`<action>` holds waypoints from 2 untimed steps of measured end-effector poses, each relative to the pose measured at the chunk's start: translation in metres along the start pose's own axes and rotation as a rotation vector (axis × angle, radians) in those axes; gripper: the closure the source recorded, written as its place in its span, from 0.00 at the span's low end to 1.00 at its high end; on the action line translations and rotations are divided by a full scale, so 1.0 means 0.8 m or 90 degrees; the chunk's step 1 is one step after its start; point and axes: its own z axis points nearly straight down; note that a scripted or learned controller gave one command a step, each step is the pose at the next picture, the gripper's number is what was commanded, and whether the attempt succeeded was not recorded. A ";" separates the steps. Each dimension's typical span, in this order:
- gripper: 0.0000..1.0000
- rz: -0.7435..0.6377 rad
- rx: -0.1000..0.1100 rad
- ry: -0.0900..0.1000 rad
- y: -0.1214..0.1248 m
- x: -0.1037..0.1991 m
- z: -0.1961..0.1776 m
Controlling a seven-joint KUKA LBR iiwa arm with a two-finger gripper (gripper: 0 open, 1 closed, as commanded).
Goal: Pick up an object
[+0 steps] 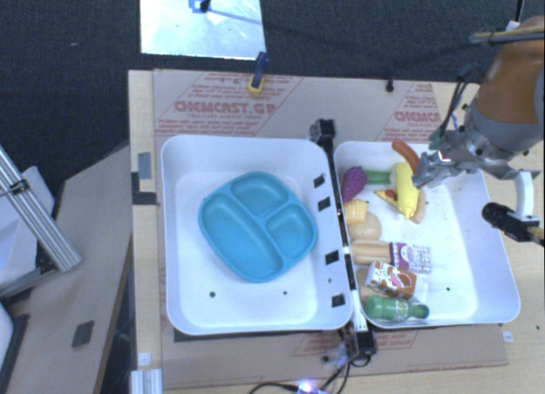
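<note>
The right bin (477, 239) holds several toy foods. Along its left side lie a purple eggplant (353, 182), a yellow banana (405, 189), a red pepper (405, 152), a small yellow piece (355, 211), a beige roll (371, 252), a pink-and-white box (414, 257), an orange carton (391, 279) and a green bottle (394, 308). My gripper (426, 167) hangs over the back of this bin, just right of the banana's upper end and below the red pepper. I see nothing lifted off the bin floor.
The left bin (183, 171) carries a blue divided plate (257, 225). A black-clipped divider (334, 214) separates the bins. The arm's grey body with its orange band (511, 86) reaches in from the right. A black part (511, 220) sticks out over the right bin's right edge.
</note>
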 end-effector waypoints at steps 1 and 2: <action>1.00 -0.003 0.000 0.001 0.021 0.063 0.013; 1.00 -0.004 -0.001 0.002 0.039 0.126 -0.005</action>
